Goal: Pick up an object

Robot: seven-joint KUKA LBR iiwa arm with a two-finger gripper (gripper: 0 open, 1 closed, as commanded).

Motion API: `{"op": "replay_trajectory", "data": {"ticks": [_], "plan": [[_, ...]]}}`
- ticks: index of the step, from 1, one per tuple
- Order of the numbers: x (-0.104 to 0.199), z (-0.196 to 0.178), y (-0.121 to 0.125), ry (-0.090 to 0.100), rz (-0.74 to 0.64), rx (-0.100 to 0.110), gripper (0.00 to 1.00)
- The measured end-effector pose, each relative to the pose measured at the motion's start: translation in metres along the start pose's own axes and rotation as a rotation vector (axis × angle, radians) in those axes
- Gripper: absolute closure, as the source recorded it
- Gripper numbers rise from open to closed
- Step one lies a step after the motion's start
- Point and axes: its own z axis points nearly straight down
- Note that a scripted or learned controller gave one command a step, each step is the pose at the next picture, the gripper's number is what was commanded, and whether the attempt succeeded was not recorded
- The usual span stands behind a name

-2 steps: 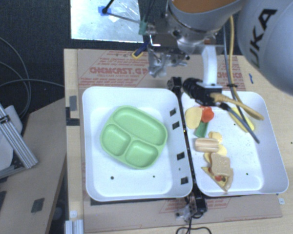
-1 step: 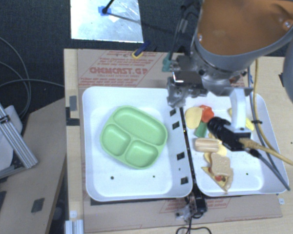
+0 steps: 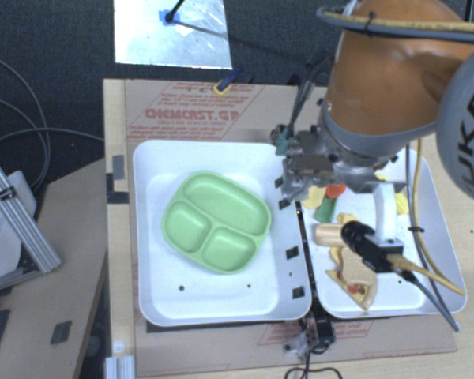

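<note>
From my seat, the arm (image 3: 395, 69) hangs over the right bin (image 3: 403, 298) and its bulk covers most of the tool (image 3: 310, 181), which sits low at the bin's near-left corner, just beside the divider between the two bins. I cannot tell whether the tool is spread or pressed together, and I see nothing held in it. The candidates all lie in the right bin. A green and orange piece (image 3: 329, 202) is just beside the tool, a tan cylinder (image 3: 327, 234) lies on its side a little nearer the camera, and a flat tan piece (image 3: 355, 279) lies towards the front edge. The left bin (image 3: 154, 235) holds only a green divided plate (image 3: 217, 221), which is broad and shallow, so I judge it a poor thing to pinch. The small pieces look like light, stiff plastic toys, smooth enough to slip. I would go for the tan cylinder and close across its short width at mid-length, so that it cannot roll out. The green and orange piece is closer, but it lies partly under the tool and I read its shape poorly. The flat piece offers only thin edges against the bin floor, so I expect it would be the hardest to lift.
</note>
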Motion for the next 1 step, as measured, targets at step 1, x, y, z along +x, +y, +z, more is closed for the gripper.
{"op": "replay_trajectory", "data": {"ticks": [1], "plan": [[0.0025, -0.0156, 0.0011, 0.004, -0.010, -0.010, 1.00]]}}
